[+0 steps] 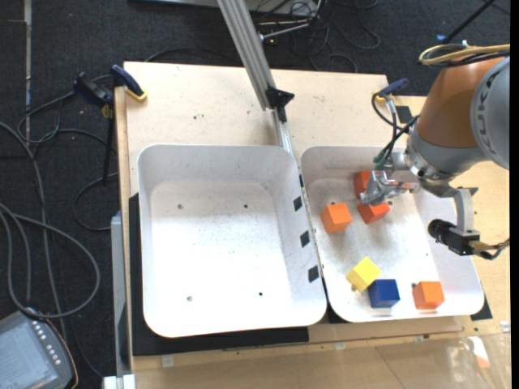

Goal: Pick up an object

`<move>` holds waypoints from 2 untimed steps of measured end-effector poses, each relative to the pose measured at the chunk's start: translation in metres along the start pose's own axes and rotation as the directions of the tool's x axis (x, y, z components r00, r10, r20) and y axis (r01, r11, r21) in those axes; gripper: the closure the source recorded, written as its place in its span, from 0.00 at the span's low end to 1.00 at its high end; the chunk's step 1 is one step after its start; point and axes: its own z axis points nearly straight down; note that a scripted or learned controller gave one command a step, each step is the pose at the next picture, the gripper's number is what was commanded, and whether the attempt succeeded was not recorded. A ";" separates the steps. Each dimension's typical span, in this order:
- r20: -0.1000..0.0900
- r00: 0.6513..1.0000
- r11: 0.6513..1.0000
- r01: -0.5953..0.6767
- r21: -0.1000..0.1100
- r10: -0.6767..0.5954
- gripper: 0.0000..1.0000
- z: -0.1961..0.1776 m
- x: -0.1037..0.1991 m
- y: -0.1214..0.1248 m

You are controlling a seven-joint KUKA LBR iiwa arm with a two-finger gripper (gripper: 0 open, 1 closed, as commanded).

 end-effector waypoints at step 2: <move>-0.004 1.000 1.000 0.008 0.003 -0.008 1.00 -0.037 0.060 0.022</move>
